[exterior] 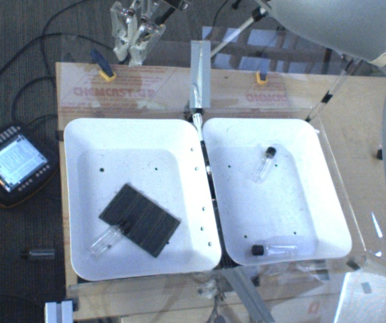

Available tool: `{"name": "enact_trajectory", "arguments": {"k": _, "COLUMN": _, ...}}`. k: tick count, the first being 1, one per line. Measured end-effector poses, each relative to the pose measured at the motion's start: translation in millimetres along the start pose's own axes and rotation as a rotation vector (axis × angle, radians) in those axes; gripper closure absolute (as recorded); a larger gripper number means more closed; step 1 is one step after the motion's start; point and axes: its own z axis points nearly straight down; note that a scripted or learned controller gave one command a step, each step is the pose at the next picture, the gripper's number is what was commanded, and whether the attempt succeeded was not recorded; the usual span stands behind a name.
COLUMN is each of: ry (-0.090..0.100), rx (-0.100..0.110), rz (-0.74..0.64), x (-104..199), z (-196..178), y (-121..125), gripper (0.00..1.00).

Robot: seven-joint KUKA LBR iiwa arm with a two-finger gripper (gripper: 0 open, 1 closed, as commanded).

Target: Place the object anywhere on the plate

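Observation:
A black rectangular plate (140,219) lies tilted on the floor of the left bin (85,147). A clear vial (105,239) rests at the plate's lower-left edge, touching it. In the right bin (314,180) lie two clear vials with black caps, one near the back (263,163) and one along the front wall (274,250). My gripper (131,51) hangs beyond the back edge of the bench, above and behind the left bin, far from the plate. It looks open, with nothing between its fingers.
A metal divider post (200,73) stands at the back between the bins. A teach pendant (11,163) and cables lie on the floor to the left. The arm's grey body (327,5) crosses the top right.

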Motion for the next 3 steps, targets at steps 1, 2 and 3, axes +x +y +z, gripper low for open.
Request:
{"name": "enact_trajectory", "arguments": {"k": 1, "ry": -0.011, "rx": -0.003, "rz": 0.000, "x": -2.0, "z": -10.7, "y": 0.6, "gripper": 1.00}}
{"name": "enact_trajectory", "arguments": {"k": 2, "ry": 0.039, "rx": 0.003, "rz": -0.139, "x": 13.0, "z": 43.0, "y": -4.5, "gripper": 1.00}}
{"name": "enact_trajectory", "arguments": {"k": 3, "ry": 0.030, "rx": 0.001, "rz": -0.140, "x": 10.3, "z": 32.1, "y": -2.9, "gripper": 1.00}}
